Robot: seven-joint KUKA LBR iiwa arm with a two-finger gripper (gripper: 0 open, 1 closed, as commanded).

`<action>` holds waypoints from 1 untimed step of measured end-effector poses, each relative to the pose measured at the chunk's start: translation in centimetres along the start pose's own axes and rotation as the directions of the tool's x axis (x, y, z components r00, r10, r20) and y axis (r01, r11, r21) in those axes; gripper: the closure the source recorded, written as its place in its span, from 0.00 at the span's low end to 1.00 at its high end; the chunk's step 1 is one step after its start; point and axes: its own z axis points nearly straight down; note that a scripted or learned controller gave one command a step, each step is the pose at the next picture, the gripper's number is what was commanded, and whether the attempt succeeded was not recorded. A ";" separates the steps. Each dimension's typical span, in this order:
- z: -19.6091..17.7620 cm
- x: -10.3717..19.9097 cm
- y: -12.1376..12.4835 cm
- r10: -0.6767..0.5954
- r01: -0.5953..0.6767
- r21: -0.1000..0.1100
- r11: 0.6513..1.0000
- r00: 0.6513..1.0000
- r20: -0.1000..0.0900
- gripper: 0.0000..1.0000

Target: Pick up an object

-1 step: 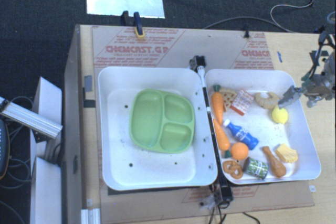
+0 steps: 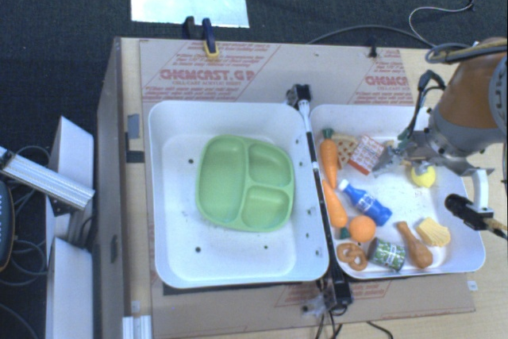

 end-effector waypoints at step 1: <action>4.8 6.2 5.5 0.003 -0.003 -0.006 1.000 1.000 0.007 0.00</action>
